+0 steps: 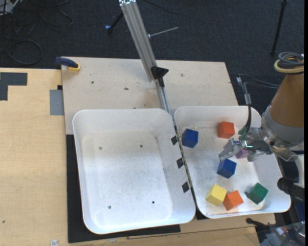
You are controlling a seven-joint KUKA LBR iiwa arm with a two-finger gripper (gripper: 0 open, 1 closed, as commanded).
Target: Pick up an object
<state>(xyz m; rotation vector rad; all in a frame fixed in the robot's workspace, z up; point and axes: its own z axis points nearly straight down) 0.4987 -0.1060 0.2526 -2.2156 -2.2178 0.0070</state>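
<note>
Front row: yellow cube (216, 194), orange cube (233, 200) and green cube (257, 193) sit along the near wall of the right bin (282, 205); yellow and orange touch, all matte, hard-edged.
Mid bin: blue cube (226, 168) sits just below the claw, apart from it.
Far side: second blue cube (189, 138) near the dividing wall, second orange cube (226, 129) toward the back.
Gripper (239, 150): metal fingers spread apart, hovering over a small purple block (242, 153) that's partly hidden; whether it's pinched, I cannot tell.
Left bin (87, 137): smooth white plastic with rounded corners, floor speckled with dark flecks.
Bench (113, 83): pale, scuffed board.
</note>
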